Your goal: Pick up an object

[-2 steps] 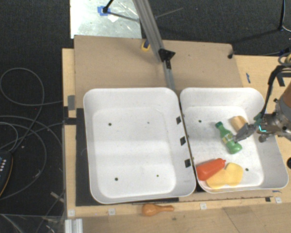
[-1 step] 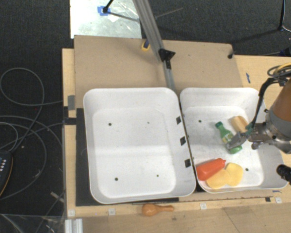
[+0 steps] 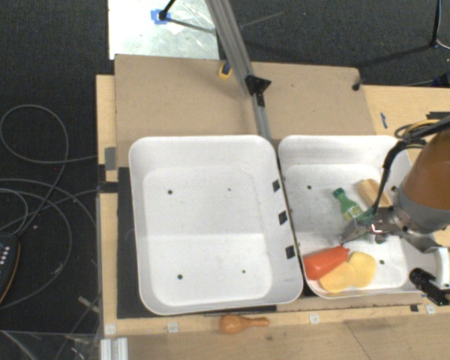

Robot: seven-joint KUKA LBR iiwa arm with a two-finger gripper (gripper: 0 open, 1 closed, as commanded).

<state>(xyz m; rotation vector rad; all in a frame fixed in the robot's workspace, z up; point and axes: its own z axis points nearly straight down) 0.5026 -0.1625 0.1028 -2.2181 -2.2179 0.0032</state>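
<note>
My fingers are spread a little and hold nothing, low in the right bin, just above the red thing, which lies long from left to right, touching the yellow thing, with the green bottle just above my fingers.

Looking like a robotics lab: loose cables trailing over dark carpet, tripod leg crossing a cardboard-topped bench

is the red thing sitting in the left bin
No: the red object lies in the right bin, near its front edge beside the yellow object, while the left bin sits apart from it.
</note>
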